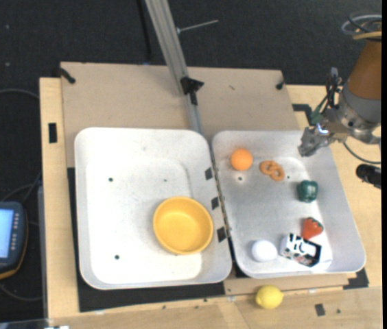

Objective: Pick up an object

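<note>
The left bin [111, 184] lies well off to the far side from the gripper [311, 142], and the right bin [337, 252] sits directly under and ahead of it. The arm [365, 81] reaches in over that bin's back corner, with the gripper hanging at the rim. Whether it is open or closed cannot be told at this size; nothing shows in its grasp.

In the left bin, well away, rests a yellow bowl [183, 225]. Close to the gripper, just inward, lies a small orange pretzel-shaped ring [272, 171], and beyond that an orange ball [241, 160]. Nearer the front, a dark green piece [307, 191] sits a little below the gripper; a red piece [311, 227], a black-and-white toy [302, 249] and a white ball [263, 250] are farther off. A lemon [269, 297] lies outside on the bench.

This looks like the approach step: no pick made. The next move likely calls for centring over one item, probably the ring or green piece, then descending.
</note>
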Available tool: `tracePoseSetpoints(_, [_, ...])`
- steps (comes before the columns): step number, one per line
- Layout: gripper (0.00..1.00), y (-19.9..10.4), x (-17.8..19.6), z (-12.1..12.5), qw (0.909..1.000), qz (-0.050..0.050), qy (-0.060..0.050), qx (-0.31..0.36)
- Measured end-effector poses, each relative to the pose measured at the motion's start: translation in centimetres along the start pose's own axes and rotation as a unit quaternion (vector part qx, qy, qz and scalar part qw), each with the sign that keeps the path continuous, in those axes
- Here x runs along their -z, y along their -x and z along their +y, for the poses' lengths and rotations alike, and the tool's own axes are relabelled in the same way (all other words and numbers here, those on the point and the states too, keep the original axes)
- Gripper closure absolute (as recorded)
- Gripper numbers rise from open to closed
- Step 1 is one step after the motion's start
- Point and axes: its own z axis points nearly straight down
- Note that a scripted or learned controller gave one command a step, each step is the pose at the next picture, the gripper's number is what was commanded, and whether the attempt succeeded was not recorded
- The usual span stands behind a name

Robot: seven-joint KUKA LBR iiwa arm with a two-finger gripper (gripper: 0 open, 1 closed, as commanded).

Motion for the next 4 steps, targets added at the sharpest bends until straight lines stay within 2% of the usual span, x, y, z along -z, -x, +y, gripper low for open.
tracePoseSetpoints(1, [1.0,0.1,5.5,0.2,1.0,0.0,0.002,0.001])
tracePoseSetpoints(4, [1.0,-15.0,6.5,-4.2,1.0,0.001,-0.001,0.003])
